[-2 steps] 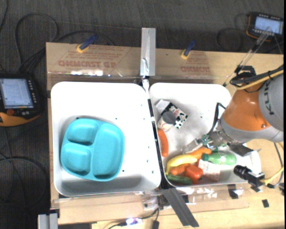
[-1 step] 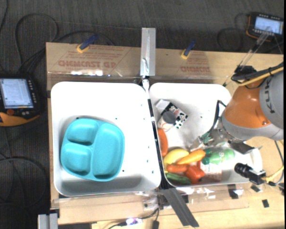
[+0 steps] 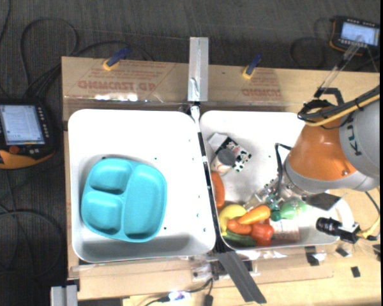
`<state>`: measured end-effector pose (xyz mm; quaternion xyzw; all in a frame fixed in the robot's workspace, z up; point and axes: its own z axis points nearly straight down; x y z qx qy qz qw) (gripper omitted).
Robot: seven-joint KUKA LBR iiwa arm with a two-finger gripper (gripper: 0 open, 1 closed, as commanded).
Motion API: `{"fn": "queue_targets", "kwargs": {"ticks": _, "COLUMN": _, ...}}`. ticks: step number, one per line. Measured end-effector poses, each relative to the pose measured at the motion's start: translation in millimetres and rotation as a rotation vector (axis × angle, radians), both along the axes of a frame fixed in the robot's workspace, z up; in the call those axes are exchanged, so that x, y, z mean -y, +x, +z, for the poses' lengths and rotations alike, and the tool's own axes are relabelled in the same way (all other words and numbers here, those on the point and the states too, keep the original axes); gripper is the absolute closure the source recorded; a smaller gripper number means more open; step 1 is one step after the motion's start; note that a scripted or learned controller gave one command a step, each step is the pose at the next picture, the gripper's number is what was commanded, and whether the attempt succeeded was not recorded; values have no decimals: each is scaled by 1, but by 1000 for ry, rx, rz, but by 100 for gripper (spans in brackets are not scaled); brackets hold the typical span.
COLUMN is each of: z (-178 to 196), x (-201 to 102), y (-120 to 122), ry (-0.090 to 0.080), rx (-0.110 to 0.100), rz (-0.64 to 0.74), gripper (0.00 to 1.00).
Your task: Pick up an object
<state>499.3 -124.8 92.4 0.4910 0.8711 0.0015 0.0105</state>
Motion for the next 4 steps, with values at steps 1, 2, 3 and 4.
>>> {"fn": "queue_targets", "kwargs": {"ticks": 1, "z": 0, "x": -16, "y": -4, "ry": -5, "rx": 0, "rz": 173, "gripper": 100}}
{"fn": "queue_targets", "kwargs": {"ticks": 2, "z": 110, "x": -69, "y": 18, "ry": 10, "rx": -26, "rz": 72, "gripper": 100}}
{"fn": "queue_targets", "kwargs": {"ticks": 3, "z": 129, "x": -95, "y": 22, "ry": 11, "rx": -26, "rz": 122, "gripper": 100}}
{"fn": "queue_targets", "kwargs": {"ticks": 4, "z": 136, "x": -95, "y": 108, "ry": 8, "rx": -25, "rz": 105, "gripper": 100}}
